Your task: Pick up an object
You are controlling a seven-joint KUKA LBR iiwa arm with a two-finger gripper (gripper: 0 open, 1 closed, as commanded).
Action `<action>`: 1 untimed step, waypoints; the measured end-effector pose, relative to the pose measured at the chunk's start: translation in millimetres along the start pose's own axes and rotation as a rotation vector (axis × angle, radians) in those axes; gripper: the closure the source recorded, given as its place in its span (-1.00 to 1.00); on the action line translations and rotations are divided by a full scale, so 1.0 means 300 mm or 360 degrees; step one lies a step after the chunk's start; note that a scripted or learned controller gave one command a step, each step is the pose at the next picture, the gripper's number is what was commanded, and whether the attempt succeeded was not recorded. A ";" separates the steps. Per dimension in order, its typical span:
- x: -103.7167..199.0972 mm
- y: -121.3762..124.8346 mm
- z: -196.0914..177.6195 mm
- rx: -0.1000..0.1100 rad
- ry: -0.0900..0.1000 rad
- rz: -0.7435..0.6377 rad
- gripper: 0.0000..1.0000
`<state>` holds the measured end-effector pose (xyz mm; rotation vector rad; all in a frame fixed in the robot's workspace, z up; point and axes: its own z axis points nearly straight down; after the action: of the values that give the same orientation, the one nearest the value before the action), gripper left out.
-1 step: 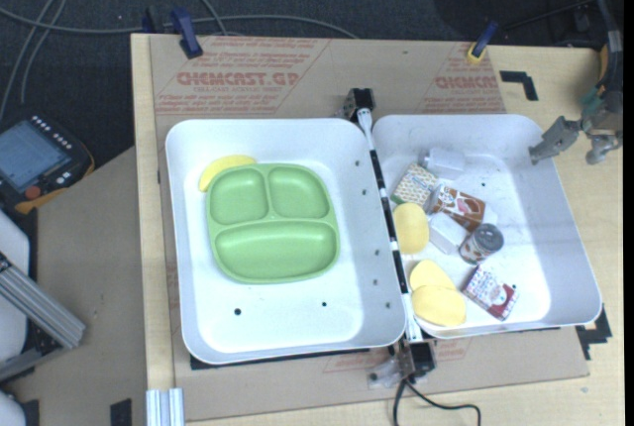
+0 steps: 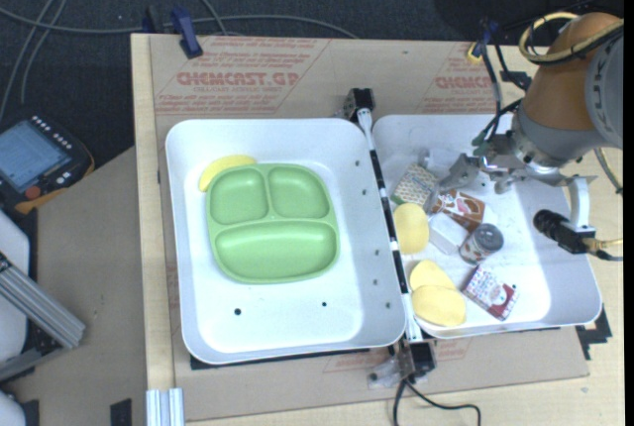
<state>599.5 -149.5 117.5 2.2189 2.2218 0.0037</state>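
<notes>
Objects crowd the right bin (image 2: 565, 300) just below and left of the gripper (image 2: 474, 166) — a brown packet (image 2: 460, 207) nearest, then a small jar (image 2: 486, 240), a red-and-white packet (image 2: 490, 292) and yellow pieces (image 2: 411, 227). Nothing sits between its fingers; their spread cannot be told. Farther left — a green divided plate (image 2: 271, 224).

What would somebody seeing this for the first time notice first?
Probably the green divided plate in the middle of the left bin, with a yellow piece tucked at its upper left edge. Next, the clutter in the right bin: yellow pieces along its left side, small packets and a little jar. The grey arm with its orange band reaches in from the right, its gripper low over that clutter.
</notes>
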 end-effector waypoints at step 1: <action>0.005 -0.036 0.049 -0.0030 -0.0001 0.0000 -1.00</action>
<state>588.8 -148.0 102.8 2.2094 2.2119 0.0236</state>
